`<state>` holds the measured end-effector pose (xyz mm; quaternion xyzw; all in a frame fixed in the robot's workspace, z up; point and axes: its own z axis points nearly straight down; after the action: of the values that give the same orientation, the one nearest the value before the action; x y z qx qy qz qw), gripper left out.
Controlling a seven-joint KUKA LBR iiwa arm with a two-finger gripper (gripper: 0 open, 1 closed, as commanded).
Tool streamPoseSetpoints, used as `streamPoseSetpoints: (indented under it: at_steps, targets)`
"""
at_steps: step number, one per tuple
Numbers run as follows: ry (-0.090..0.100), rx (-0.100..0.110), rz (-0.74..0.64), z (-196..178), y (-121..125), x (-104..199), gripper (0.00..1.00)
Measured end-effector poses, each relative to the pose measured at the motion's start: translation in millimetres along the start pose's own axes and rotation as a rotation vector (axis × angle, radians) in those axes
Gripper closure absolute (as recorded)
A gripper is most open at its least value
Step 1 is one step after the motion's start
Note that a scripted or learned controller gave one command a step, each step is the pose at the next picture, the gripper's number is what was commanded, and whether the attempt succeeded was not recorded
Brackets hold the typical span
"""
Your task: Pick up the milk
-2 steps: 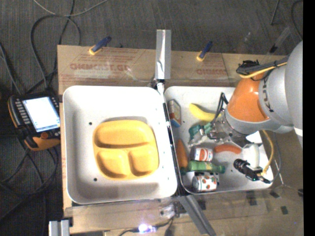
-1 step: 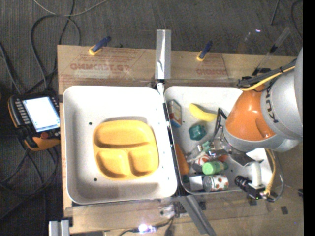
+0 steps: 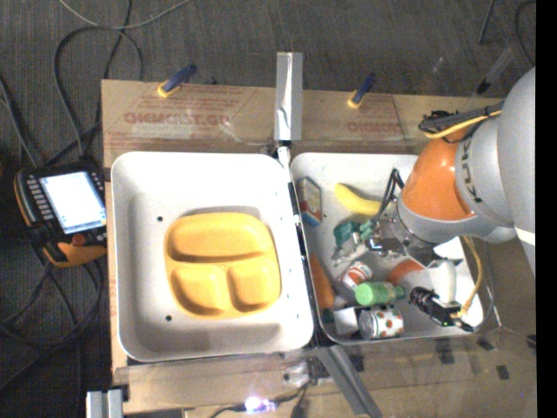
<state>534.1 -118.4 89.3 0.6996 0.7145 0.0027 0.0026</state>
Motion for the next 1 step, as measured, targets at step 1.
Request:
streamPoseSetpoints:
  at_steps: [1]
  targets:
    - [-0.007, -0.008, 0.037, -1.2, -35.7, 19.8, 0.00]
